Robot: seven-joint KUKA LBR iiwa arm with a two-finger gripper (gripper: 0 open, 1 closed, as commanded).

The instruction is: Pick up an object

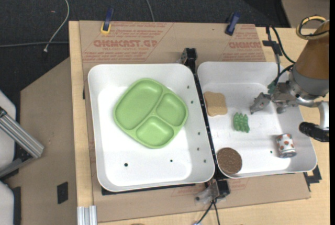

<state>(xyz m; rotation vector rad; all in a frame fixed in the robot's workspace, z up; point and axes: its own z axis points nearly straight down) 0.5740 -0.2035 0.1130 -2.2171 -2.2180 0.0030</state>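
The gripper (263, 102) is seen hanging open and empty in the right bin (225, 75). The green toy (241, 122) is found just down-left of it, long axis running up-down, so it's probably the easiest grab.

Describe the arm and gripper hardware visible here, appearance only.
The arm enters from the right: an orange band over a grey wrist section. Below it sits a grey metal gripper with thin pointed fingers. A black cable runs beside the arm.
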